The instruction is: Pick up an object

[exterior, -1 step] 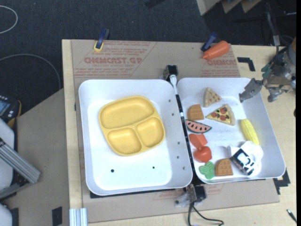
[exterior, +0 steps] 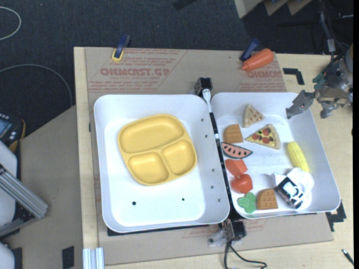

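Note:
The right bin [exterior: 321, 150] holds several toy foods: a pizza slice [exterior: 265, 137], a tan wedge [exterior: 252, 115], a bread piece [exterior: 233, 133], a watermelon slice [exterior: 231, 149], a red block [exterior: 236, 166], a red tomato [exterior: 242, 182], a green piece [exterior: 246, 203], a waffle [exterior: 267, 199], a corn cob [exterior: 297, 156] and a white and black object [exterior: 293, 188]. My gripper [exterior: 312, 107] hangs over the bin's far right corner. It is open and nothing sits between its fingers. It is apart from all the foods.
The left bin [exterior: 106, 167] carries a yellow divided plate [exterior: 157, 149]. An orange carrot [exterior: 258, 59] lies on the bench behind the right bin. Clamps sit at the back edge and between the bins.

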`<act>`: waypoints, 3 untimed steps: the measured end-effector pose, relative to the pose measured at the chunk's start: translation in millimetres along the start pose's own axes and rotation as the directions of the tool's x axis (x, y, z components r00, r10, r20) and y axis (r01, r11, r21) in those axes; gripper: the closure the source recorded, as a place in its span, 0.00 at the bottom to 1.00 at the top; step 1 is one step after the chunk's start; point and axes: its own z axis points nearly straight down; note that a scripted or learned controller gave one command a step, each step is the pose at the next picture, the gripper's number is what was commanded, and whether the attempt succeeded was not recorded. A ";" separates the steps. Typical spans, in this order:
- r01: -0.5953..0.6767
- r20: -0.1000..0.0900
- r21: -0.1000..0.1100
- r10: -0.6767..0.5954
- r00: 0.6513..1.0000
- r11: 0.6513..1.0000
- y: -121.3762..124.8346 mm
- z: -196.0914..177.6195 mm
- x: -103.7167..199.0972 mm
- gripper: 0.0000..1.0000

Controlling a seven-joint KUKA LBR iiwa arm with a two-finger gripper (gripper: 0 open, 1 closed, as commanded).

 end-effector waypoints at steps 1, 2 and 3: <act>0.000 -0.002 0.008 0.000 1.000 1.000 7.4 52.4 -5.6 0.00; 0.000 -0.002 0.007 0.000 1.000 1.000 5.5 96.3 -9.5 0.00; 0.000 -0.002 0.007 0.000 1.000 1.000 2.3 140.9 -14.1 0.00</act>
